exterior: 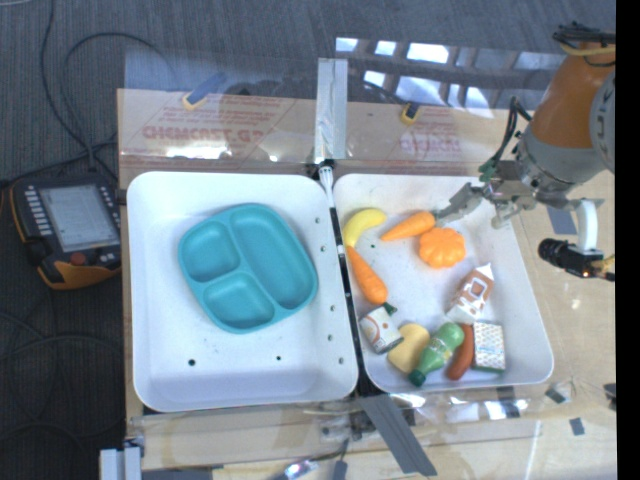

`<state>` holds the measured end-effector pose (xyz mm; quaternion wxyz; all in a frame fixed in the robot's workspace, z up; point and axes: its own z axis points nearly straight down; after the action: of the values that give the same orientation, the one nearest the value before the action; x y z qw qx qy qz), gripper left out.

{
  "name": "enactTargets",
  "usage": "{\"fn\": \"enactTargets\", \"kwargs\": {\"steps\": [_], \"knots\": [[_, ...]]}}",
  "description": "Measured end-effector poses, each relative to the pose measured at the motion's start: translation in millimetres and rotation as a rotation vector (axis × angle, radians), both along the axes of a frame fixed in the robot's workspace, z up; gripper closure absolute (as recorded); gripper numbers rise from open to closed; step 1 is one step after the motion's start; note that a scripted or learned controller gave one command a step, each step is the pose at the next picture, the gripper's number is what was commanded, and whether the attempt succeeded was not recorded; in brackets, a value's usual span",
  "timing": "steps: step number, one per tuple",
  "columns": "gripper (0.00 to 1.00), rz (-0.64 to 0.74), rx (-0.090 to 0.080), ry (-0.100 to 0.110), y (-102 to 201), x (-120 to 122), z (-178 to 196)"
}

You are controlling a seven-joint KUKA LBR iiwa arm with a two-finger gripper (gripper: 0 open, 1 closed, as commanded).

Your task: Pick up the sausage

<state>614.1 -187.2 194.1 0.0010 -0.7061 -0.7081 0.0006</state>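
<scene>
Lying near the front of the right bin (530, 298), the sausage (461, 355) is resting at a slant, a small red-brown cylinder wedged between a green bottle-shaped toy (438, 349) on its left and a small patterned box (488, 346) on its right, both touching or nearly touching it. That crowding is probably making a clean grasp awkward, since the neighbours are flanking it on both long sides (any descent would likely need the fingers aligned along the free ends). Just left of the bottle a tan piece (408, 345) and a small carton (379, 328) are sitting together, and a second carton (474, 292) is standing a little behind the sausage. Farther back, an orange pumpkin-like toy (441, 247), two carrots (408, 226) (366, 274) and a yellow piece (361, 223) are spreading across the bin's rear and left side. The left bin (160, 368) is carrying a blue divided plate (247, 266). On the worktop's right, the arm (575, 118) is reaching in with its wrist hanging over the back right corner of the right bin, well apart from the sausage, and the pincer (480, 200) is pointing leftward toward the rear carrot, its fingers appearing spread and grasping nothing.
</scene>
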Motion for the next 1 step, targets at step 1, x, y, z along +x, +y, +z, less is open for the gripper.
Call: {"fn": "enactTargets", "kwargs": {"steps": [1], "knots": [[0.0, -0.264, -0.003, -0.01, 60.5, -4.0, -104.1]]}}
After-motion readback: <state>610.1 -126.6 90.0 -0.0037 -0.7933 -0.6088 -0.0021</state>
